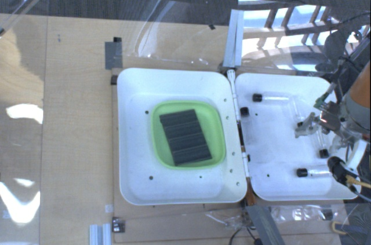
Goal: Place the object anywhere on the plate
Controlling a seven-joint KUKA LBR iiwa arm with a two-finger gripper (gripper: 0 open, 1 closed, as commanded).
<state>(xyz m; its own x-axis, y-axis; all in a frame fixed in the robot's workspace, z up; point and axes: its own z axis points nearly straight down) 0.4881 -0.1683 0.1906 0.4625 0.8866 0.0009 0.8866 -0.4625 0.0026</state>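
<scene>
- Pincer [306, 127] sits low over the right bin [272, 180], reaching in from the right edge of the bench; from where I stand I cannot tell how it is set, and nothing shows held in it.
- Around it on the floor of that bin lie several clear tubes with black caps: one [269, 98] near the back, one [310, 171] near the front, and a small black piece [244, 112] close to the wall between the bins.
- Across that wall, the left bin [133, 180] carries the green plate [159, 148] near its middle.
- On the plate lies a dark ribbed block [185, 136], flat and slightly turned, wholly inside the rim.
- My reading: if the block is the object meant, the placing looks done, with only the arm's retreat left.
- If a tube is meant instead, the job has hardly begun: a pick-up, a carry across and a release all remain.
</scene>
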